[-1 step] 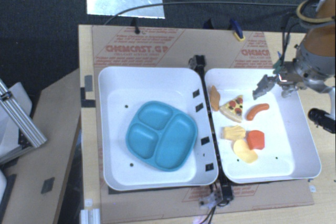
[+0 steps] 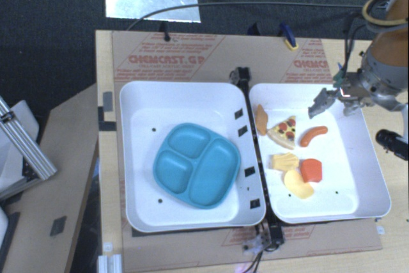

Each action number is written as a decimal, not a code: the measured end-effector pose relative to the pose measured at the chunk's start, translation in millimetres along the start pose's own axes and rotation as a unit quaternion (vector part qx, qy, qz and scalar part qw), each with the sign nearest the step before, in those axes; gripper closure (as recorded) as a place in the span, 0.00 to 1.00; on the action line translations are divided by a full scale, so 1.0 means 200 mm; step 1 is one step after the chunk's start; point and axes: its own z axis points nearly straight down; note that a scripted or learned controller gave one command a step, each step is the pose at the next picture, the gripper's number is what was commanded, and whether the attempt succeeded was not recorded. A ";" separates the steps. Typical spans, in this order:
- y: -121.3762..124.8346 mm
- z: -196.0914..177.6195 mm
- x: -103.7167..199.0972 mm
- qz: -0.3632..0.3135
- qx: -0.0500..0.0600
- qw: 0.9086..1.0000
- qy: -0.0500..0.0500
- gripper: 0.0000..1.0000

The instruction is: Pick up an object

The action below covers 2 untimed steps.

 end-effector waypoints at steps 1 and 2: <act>-0.04 0.30 0.01 0.001 0.003 1.000 0.000 0.00; -0.04 0.61 -0.01 0.002 0.003 1.000 0.001 0.00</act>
